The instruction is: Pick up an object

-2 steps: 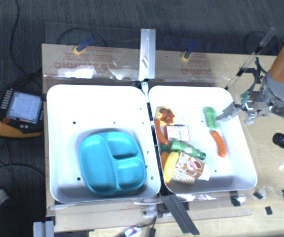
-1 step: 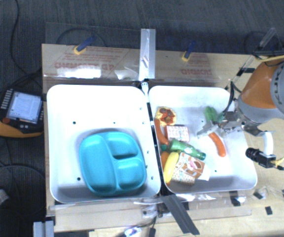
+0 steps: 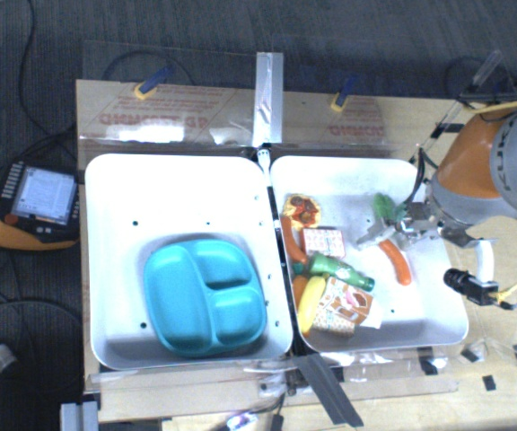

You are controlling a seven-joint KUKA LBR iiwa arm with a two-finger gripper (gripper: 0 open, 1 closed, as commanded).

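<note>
The grey arm with its orange band enters from the right edge of the frame, and its two-finger gripper (image 3: 386, 231) sits over the right white bin (image 3: 438, 326), in that bin's upper right part. Whether it is released or clenched cannot be told; metal parts blur together there. Just below it lies an orange carrot-shaped toy (image 3: 397, 261), slanting down to the right, and a small green piece (image 3: 383, 207) lies just above.

The rest of the clutter crowds the left wall of this bin: a round red and yellow patterned packet (image 3: 300, 210) at the top, a small pink-and-white carton (image 3: 322, 241) under it, a dark green bottle (image 3: 340, 271) lying tilted across the pile, a yellow banana-shaped toy (image 3: 309, 305) and a printed white box (image 3: 343, 308) at the bottom. The printing on the carton and box is too small to read. Bare white floor shows along the bin's lower right and upper middle.

In the left white bin (image 3: 115, 196), a turquoise plastic divided tray (image 3: 205, 295) fills the lower centre, leaving open floor above and to the left.

At the frame's left edge sits a handheld controller with a lit screen (image 3: 36, 203), writing unreadable.
</note>
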